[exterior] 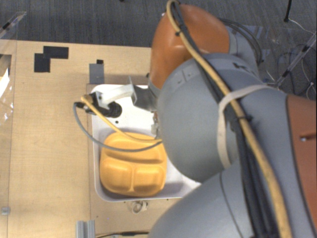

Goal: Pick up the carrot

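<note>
The grey arm with its orange band (188,38) reaches in from the right. It covers most of the view, including the right part of the white bin (95,148). My gripper (142,98) hangs low over the far end of this bin, and only part of its grey body shows at the arm's edge. A big yellow-orange loaf-shaped thing (132,168) lies in the near half of the bin, left of the arm. A yellow cable loops over its top. Whatever lies under the arm is hidden.
Bare wooden bench (44,148) stretches left of the bin, with black marks (49,57) at its far left. A small grey bracket (97,73) stands just beyond the bin's far edge. The arm's bulk blocks everything to the right.
</note>
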